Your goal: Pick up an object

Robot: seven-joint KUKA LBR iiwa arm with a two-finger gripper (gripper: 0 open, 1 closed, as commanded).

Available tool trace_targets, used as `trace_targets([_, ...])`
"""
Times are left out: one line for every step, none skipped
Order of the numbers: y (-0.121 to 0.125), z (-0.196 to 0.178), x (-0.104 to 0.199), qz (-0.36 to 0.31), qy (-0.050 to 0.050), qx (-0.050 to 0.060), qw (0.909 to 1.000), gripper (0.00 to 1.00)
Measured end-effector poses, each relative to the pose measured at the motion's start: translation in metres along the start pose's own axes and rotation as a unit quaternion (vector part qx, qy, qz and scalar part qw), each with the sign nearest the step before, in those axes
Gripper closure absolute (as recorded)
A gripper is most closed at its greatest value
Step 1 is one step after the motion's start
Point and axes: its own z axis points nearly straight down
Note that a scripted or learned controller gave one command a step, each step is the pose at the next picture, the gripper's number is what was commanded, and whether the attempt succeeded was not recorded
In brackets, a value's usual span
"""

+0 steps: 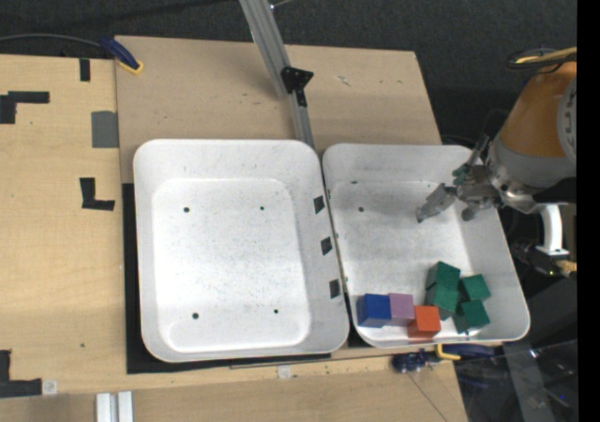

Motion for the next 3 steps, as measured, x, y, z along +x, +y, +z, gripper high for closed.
trace_targets([-0.001,0.055,0.001,0.0,0.0,0.0,1.0,0.0])
trace_targets([0.0,0.041,0.001,-0.001,0.0,-0.003,1.0,1.0])
trace_targets([0.008,-0.004,0.002,-0.001,-0.001,-0.005,1.0,1.0])
